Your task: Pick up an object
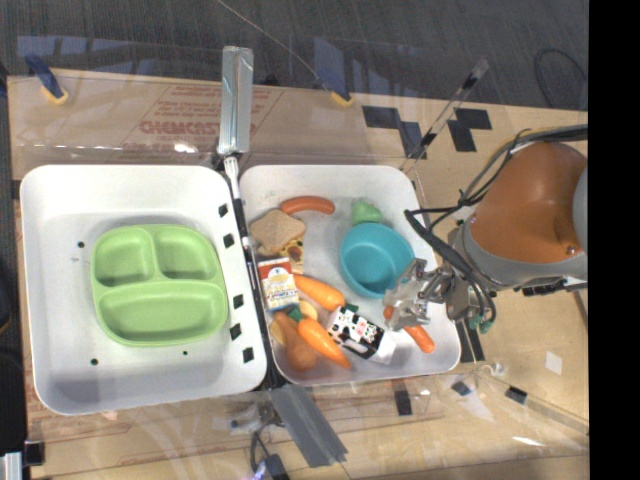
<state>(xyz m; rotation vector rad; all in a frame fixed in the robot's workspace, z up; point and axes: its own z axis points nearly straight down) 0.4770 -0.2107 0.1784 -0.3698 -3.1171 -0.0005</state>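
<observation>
White plastic forms both shallow bins, and the objects to be picked are crowded into the right bin (300,183), while the left bin (40,268) is given over to a green divided tray (158,283) set near its middle. The gripper (412,303) is seen low at the right bin's right edge, close to its near right corner, reached in from the side where the arm's orange band (530,208) is mounted. Whether anything is held between its parts cannot be told, nor how wide it stands, since the metal is blurred against the clutter. A small carrot (420,338) lies just beside and below it and is judged the likeliest target. A blue bowl (375,258) sits touching or nearly touching the gripper on its left, so the approach is hemmed in. Nearer the bin's left edge, a bread slice (277,230), a sausage (307,206), a juice carton (279,283), larger carrots (318,340) and a black-and-white patterned toy (356,332) are heaped together, probably too tightly for an easy grasp.
</observation>
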